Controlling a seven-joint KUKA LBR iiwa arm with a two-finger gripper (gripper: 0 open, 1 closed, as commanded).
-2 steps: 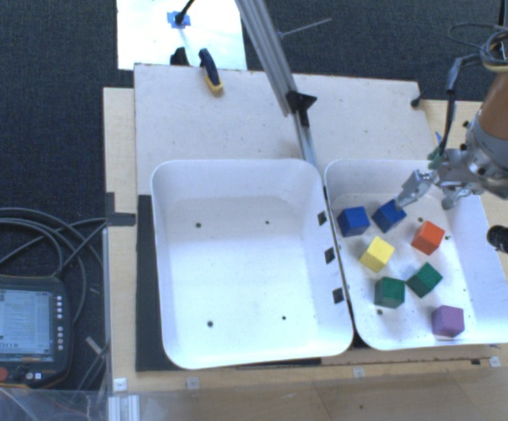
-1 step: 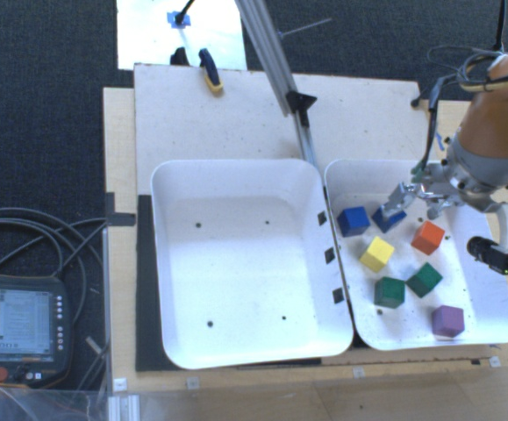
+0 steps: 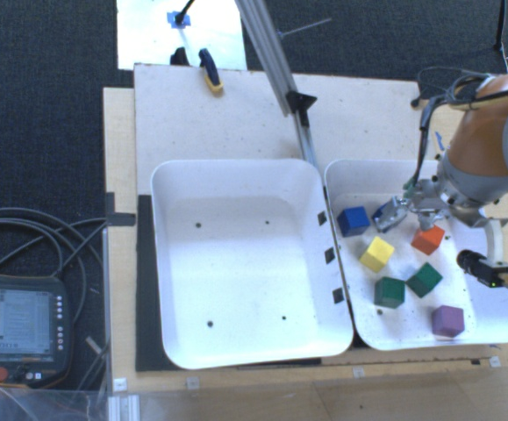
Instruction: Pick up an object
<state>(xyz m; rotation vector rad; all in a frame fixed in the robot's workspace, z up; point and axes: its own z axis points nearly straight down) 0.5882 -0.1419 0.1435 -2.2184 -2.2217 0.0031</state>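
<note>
Sitting low in the right bin (image 3: 490, 327) were a purple cube (image 3: 447, 320), two green cubes (image 3: 389, 292), a yellow cube (image 3: 378, 254), an orange cube (image 3: 427, 239) and a blue cube (image 3: 354, 221). Dropping straight over one cube should work best. The gripper (image 3: 397, 213) hung between blue and orange, holding nothing, open or closed unclear. The arm (image 3: 490, 139) reached in from the right edge.

A pale wooden bench (image 3: 236, 121) stands on dark carpet (image 3: 34, 86), lit evenly from above. A metal pole (image 3: 267, 42) slants across the bench's far side, where a clamp (image 3: 210, 68) grips its edge beside a bright white sheet (image 3: 148, 16). On the floor to the left, black cables (image 3: 34, 231) loop toward a control pendant (image 3: 21, 327).
</note>
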